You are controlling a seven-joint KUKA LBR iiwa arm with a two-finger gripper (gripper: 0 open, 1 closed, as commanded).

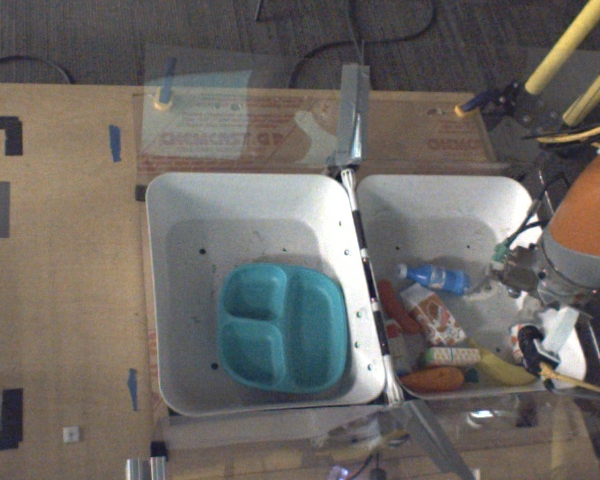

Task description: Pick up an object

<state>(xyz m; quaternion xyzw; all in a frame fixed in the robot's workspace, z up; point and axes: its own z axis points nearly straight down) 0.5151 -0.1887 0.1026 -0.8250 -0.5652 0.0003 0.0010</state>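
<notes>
**Nearest Pick: The Blue Bottle**

The arm point(570, 253) reaches into the right bin point(450, 203) from 3 o'clock, with its wrist low over that side. Whether the jaws stand wide or narrow cannot be told from here. The likeliest target is the blue bottle point(435, 276), which lies on its side near the bin's middle, just at 9 o'clock of the wrist. A carton point(435, 316) lies close against it at 6 o'clock, so the grasp probably wants to come straight down, centred on the bottle's body and closing across its narrow width. A round bottle may roll away from a skewed pinch. A banana point(505, 368) and an orange piece point(432, 379) crowd the 6 o'clock wall and look harder to reach. The left bin point(180, 218) holds a teal divided plate point(283, 326) — well apart from the arm.
</notes>
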